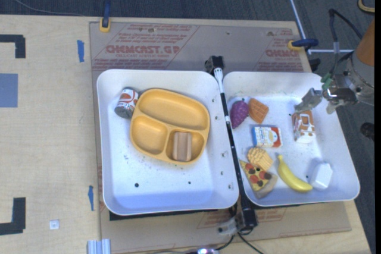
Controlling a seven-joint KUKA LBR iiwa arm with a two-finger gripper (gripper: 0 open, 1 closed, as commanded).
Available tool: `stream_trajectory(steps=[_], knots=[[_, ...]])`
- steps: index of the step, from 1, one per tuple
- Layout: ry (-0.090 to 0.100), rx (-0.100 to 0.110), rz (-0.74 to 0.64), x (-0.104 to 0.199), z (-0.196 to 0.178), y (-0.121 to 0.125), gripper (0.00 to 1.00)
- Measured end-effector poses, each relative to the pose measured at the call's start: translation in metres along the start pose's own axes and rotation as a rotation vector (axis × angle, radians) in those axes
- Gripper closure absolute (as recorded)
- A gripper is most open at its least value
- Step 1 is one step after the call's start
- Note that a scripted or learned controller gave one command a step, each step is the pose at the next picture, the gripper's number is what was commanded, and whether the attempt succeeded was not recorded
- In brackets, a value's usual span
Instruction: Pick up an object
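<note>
Two shallow white bins sit side by side on a table, seen from above at a slant. In the left bin (113, 187) lies a yellow divided tray (161, 110), with a brown block (181, 146) in its near right compartment. A small can (125, 102) lies on its side, touching the tray's far left edge.

The right bin (339, 193) holds several toy foods. A purple grape bunch (239, 112) and an orange piece (258, 110) lie at the far left. A small carton (265, 136) sits mid-bin, with a waffle-like cracker (259, 157) and a pizza slice (259, 178) nearer. A yellow banana (291, 176) lies with its long axis running from far left to near right, curving upward at its near right end. A white block (321, 175) sits just right of it. An orange and white packet (303, 126) lies toward the far right, long axis running near to far.

The pincer (309, 99) hangs over the bin's far right part, just beyond the packet; whether its fingers are apart or together cannot be told.
</note>
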State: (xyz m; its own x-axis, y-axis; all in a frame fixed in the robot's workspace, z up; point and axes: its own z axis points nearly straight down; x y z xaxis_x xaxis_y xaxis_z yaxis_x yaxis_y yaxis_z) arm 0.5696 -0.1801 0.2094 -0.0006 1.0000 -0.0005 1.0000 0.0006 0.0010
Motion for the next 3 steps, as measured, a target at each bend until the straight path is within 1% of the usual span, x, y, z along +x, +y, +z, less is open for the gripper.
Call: stream_trajectory(steps=[1,2,3], knots=[[-0.001,-0.002,0.001,0.002,0.090,0.028,0.00],[-0.003,-0.007,0.000,0.070,0.120,0.037,0.00],[-0.009,-0.014,0.002,0.067,0.108,0.038,1.00]])
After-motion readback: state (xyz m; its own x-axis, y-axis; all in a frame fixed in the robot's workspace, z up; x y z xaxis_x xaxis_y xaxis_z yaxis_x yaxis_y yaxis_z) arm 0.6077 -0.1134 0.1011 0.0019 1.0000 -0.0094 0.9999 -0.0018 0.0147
